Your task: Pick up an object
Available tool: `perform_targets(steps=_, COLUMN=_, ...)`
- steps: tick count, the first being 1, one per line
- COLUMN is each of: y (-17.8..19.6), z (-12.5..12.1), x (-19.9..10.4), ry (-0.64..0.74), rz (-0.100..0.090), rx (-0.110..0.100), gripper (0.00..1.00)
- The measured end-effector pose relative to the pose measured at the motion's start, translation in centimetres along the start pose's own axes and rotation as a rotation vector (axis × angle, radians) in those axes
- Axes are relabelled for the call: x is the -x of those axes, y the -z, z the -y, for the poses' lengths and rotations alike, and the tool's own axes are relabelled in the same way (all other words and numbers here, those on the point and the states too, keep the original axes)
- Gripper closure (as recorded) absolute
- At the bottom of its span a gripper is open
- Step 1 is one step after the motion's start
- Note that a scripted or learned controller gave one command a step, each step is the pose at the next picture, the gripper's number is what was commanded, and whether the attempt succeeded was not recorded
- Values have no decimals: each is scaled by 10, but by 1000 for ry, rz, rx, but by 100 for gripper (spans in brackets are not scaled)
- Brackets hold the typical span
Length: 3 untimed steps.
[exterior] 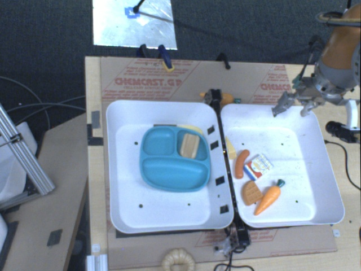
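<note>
With its fingers spread and holding nothing, the end effector (294, 101) hangs over the right bin's (316, 151) far edge, apparently staged to descend on the toy carrot (267, 199), sausage (241, 164) or small carton (259, 165) lying nearer the front

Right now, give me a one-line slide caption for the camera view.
Open hand above the right bin's far edge; carrot, sausage and packet lie inside.

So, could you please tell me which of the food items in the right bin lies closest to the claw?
The sausage, the reddish-orange piece lying nearest the divider. It sits higher up toward the claw than the carrot and cookie.
</note>
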<state>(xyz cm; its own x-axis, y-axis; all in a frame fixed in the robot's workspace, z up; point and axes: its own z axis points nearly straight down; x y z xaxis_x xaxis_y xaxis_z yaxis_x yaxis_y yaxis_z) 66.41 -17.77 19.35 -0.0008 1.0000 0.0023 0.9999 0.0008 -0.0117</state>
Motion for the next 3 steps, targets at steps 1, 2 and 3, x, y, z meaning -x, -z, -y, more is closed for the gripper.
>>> perform_targets(steps=1, y=9, z=-3, x=0, ry=3, rz=3, rx=14, gripper=0)
perform_targets(steps=2, y=-37, z=4, x=4, ry=0, rz=3, rx=10, gripper=0)
perform_targets(steps=3, y=-85, z=4, x=13, ry=0, rz=3, rx=11, gripper=0)
